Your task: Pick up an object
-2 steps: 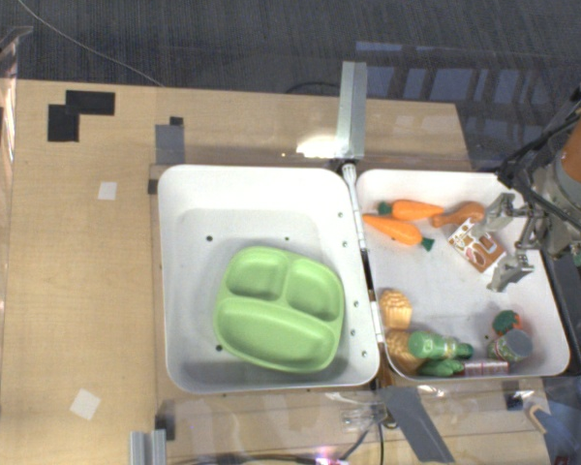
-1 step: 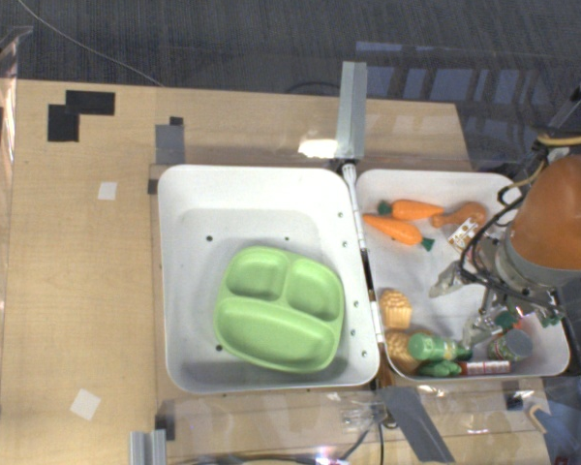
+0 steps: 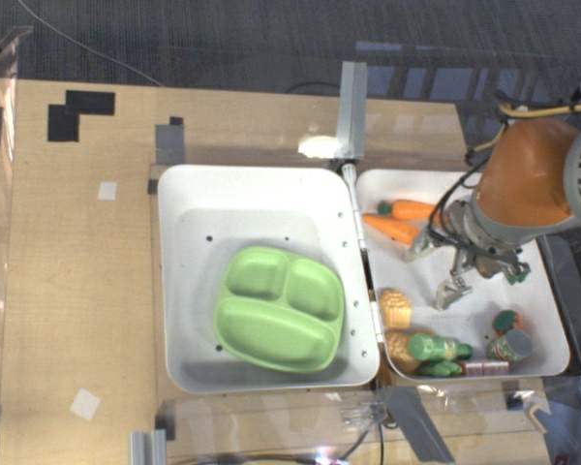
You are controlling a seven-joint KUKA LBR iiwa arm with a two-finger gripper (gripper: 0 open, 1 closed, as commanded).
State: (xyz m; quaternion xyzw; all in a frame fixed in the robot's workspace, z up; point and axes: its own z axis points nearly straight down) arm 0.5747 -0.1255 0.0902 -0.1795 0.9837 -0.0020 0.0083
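Observation:
My gripper (image 3: 455,285) hangs over the middle of the right bin (image 3: 552,352), below the arm's orange band (image 3: 525,172). It sits above bare white bin floor, with nothing visibly in it. Two orange carrots (image 3: 399,219) lie to its upper left, at the bin's far left. A yellow corn-like piece (image 3: 396,308) rests to its lower left. Along the near wall lie a green bottle (image 3: 436,348) and a small can with a green and red top (image 3: 510,335), which is to the gripper's lower right.
The left bin (image 3: 184,260) holds a green divided plate (image 3: 281,308). A metal divider rail (image 3: 363,260) runs between the two bins. A grey post (image 3: 351,109) stands behind them. Wooden bench surface (image 3: 68,289) extends to the left.

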